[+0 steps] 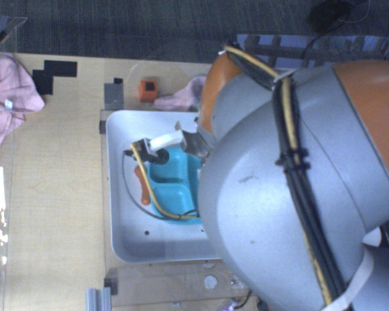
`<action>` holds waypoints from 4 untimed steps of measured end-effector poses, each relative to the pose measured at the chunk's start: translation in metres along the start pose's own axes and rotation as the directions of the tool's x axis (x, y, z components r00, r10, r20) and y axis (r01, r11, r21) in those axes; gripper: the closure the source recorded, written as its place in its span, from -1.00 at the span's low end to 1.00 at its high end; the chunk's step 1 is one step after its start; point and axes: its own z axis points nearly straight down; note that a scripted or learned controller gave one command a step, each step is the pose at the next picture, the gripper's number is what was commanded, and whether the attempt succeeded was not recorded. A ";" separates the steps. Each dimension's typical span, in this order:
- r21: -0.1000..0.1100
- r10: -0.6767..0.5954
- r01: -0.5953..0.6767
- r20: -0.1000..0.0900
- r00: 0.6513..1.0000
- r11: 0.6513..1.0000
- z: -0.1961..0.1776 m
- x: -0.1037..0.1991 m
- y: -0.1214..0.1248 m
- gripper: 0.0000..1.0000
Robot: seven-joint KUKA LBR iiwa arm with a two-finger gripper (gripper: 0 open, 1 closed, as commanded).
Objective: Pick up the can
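Can: position cannot be told from this slant; my judgement is that it sits under the arm (298, 193), whose grey bulk is nearest the lens and covers the right side of the white bin (126, 251). Gripper (192, 144) is low over the bin's far right part, at the edge of a blue tray (178, 186); whether it is spread, closed or pinching anything cannot be told. Risk: a blind close could catch the tray wall instead of the can, or drag the tray along on the lift. A thin orange stick (142, 183) lies just left of the tray, touching or nearly so, and could be nudged. Beyond the bin, on the bench: a grey block (114, 94), a small orange block (148, 89) and a pink cloth (185, 96), all outside the bin and not in the way. Far left, a second pink cloth (10, 99) and black marks (55, 73).
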 end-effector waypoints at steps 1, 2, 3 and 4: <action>0.002 -0.001 0.001 -0.007 1.000 1.000 -0.013 0.002 0.000 1.00; 0.003 -0.002 0.002 -0.011 1.000 1.000 -0.024 0.004 0.001 1.00; 0.004 -0.002 0.002 -0.015 1.000 1.000 -0.035 0.006 0.002 1.00; 0.004 -0.003 0.003 -0.020 1.000 1.000 -0.045 0.007 0.003 1.00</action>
